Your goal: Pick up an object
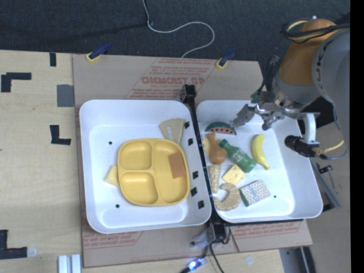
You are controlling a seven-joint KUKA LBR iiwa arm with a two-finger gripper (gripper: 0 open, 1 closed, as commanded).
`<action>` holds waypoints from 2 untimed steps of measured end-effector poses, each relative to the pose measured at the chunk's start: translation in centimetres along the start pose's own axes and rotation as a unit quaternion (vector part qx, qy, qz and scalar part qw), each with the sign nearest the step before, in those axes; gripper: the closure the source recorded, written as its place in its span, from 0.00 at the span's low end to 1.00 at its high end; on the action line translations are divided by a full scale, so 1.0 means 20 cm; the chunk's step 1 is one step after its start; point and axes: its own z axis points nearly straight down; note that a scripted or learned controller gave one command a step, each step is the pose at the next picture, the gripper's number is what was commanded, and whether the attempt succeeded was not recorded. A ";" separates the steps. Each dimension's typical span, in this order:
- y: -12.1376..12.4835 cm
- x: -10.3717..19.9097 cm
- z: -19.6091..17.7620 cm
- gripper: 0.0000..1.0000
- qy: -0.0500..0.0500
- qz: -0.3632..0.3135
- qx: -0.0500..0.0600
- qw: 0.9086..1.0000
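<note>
**Pincer poised over the toy-food bin, nothing gripped**

Nearest the camera, at the front of the right bin, lie the small flat pieces: a green-edged packet, a pale cheese wedge and some bread-like slices, loosely heaped against the divider, which looks like the result of tipping rather than careful setting. Behind them a green bottle lies on its side, its long axis running from upper left, where the neck points, to lower right. A brown drumstick-like piece sits just left of it, with a watermelon slice beyond.

The banana lies apart from the heap, on bare bin floor; its long axis runs nearly front to back, curving slightly. That isolation makes it, in my judgement, the easiest candidate for the pick.

The pincer hangs over the rear of the right bin, just behind the banana and right of the watermelon slice. Its two fingers appear spread apart with nothing between them, so nothing is held yet.

The left bin carries a yellow divided tray with a brown slab on it, and both bins rest on the counter.
</note>
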 end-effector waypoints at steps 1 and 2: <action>0.01 0.01 0.32 0.00 0.000 -0.001 0.001 1.000; 0.01 0.02 0.46 0.00 0.000 -0.001 -0.001 1.000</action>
